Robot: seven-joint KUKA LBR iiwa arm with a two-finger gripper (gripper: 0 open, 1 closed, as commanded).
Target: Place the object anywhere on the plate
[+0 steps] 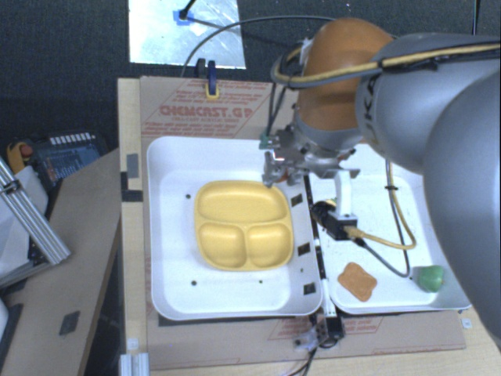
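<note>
Yellow plate (241, 233) sits bare in the left bin (168, 210) while the gripper (275, 171), its grip impossible to read, hovers at its rim, so any release risks delivering nothing, the cookie (358, 280) lying rightward.

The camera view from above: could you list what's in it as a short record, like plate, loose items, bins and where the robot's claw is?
plate: yellow plate, three compartments, nothing on it, in the left bin
loose items: orange-brown piece and green object, both in the right bin
arm: grey arm reaching in from the right
gripper: gripper above the plate's far right corner, near the divide between bins
</note>
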